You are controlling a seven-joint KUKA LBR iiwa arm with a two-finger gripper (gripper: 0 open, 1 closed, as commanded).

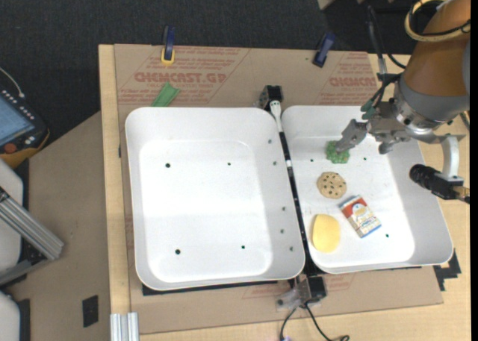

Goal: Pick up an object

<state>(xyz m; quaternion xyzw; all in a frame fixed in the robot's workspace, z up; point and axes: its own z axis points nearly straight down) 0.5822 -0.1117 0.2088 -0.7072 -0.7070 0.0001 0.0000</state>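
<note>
We see the right bin (418, 254) holding four things, bare floor left between them and its walls. The gripper (367, 136) hangs spread wide, one finger just beside the green piece (338, 153), nothing between its fingers. Below the green piece lie a cookie (331, 183), a yellow lemon (326, 233) and a small carton (361, 217).

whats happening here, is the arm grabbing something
The arm's tool is low in the right bin, just above a small green object near the bin's back. Nothing shows as gripped. A cookie, a yellow lemon-like piece and a small red and white box lie nearer the front of that bin.
</note>
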